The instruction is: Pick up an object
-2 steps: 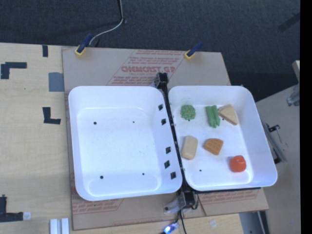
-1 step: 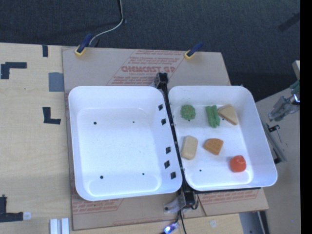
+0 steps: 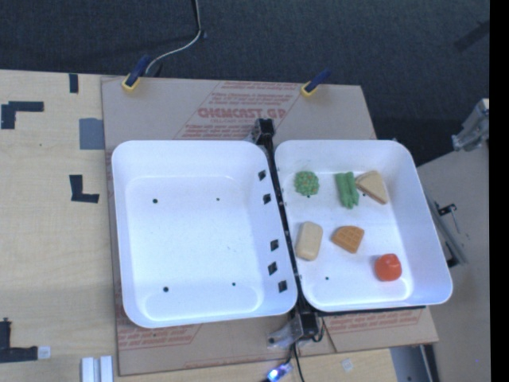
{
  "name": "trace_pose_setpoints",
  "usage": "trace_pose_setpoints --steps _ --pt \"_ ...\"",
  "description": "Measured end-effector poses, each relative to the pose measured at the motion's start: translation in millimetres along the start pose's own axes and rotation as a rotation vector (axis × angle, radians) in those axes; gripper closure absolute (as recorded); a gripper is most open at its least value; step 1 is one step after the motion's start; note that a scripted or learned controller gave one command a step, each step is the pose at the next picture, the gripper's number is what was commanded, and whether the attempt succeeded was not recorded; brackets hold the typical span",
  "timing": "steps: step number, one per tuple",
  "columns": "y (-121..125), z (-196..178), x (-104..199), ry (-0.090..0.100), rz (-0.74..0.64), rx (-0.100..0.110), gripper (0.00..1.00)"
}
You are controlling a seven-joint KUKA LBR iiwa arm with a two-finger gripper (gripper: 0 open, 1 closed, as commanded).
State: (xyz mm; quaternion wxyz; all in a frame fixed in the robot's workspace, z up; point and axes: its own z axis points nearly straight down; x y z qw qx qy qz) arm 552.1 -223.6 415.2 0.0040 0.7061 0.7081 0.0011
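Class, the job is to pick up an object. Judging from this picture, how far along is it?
Nothing looks done: the green round piece, green strip, pale wedge, beige block, orange piece and red piece all lie in the right bin. Nothing is being lifted. The whole pick remains.

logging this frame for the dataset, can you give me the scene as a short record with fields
right bin: holds five small toy-like items
green round item: upper left of that bin, looks like broccoli
green long item: right of it, touching the tan wedge
beige block: lower left, near the divide
orange wedge: right of the beige block, apart from it
red round item: lower right, alone
left bin: white, beside the right bin
base: cardboard sheet held by two clamps
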Motion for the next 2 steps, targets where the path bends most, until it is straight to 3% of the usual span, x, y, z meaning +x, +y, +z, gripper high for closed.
trace_pose_setpoints --steps 1,2 --pt "44.3 119.2 1.8 0.006 0.000 0.016 1.00" --pt "43.8 111.3 0.9 0.004 0.001 0.008 0.00"
